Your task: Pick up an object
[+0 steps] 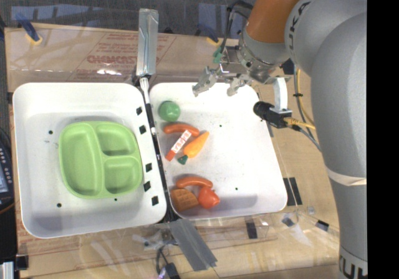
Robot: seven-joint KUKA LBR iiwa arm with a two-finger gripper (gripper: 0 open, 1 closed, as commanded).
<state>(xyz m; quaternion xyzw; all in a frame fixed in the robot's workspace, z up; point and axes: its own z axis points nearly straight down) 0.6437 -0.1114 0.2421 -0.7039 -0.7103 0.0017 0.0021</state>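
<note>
My gripper (218, 85) hangs above the far edge of the right bin (249, 147), fingers spread apart with nothing between them. Below and to its left lie a green ball (169, 110), an orange sausage (181, 128), a carrot (194, 146) and a small red-and-white packet (179, 142). At the bin's near left corner sit another sausage (194, 181), a brown bread piece (184, 198) and a red pepper (209, 197). All the objects rest on the bin floor, apart from the gripper.
The left bin (31, 147) holds a green divided plate (100, 159). A grey divider strip (147, 41) stands between the bins at the back. The arm's grey body (330, 53) covers the right side, with a black cable fitting (271, 113) over the right bin's edge.
</note>
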